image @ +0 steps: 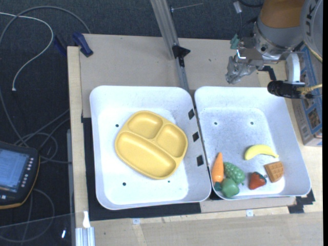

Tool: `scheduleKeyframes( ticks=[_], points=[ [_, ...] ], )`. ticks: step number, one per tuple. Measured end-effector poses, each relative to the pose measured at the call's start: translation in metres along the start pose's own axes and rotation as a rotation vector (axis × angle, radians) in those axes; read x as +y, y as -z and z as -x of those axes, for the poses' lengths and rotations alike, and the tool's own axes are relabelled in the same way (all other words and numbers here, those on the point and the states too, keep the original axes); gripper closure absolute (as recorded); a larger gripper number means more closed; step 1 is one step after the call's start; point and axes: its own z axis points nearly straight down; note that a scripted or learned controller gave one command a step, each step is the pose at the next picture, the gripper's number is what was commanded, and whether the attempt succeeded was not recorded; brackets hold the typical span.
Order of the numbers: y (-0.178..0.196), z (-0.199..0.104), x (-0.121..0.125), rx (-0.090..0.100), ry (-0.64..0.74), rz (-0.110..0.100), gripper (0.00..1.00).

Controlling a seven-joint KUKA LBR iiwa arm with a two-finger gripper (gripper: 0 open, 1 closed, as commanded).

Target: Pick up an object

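Across the surface (128, 60), my hand (237, 75) is hovering, its state untellable; I should be lowering squarely over the banana (260, 151).

The arm (287, 14) is reaching in from the two o'clock corner of the view, its orange band sitting above the grey wrist. The wrist is pointing toward eight o'clock and downward. The gripper (237, 75) is hanging at roughly one o'clock from the centre of the view, and nothing is showing between its fingers. The metal finger assembly is appearing as a pale, blurred cluster; its spacing is too indistinct to judge. A black cylindrical fitting is projecting from the wrist toward three o'clock.
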Motion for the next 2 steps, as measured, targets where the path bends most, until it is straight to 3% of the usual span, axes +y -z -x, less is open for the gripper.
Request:
scheduleKeyframes(
  ticks=[2],
  points=[
    [-0.027, -0.112, -0.010, 0.000, 0.001, -0.003, 1.00]
  ],
)
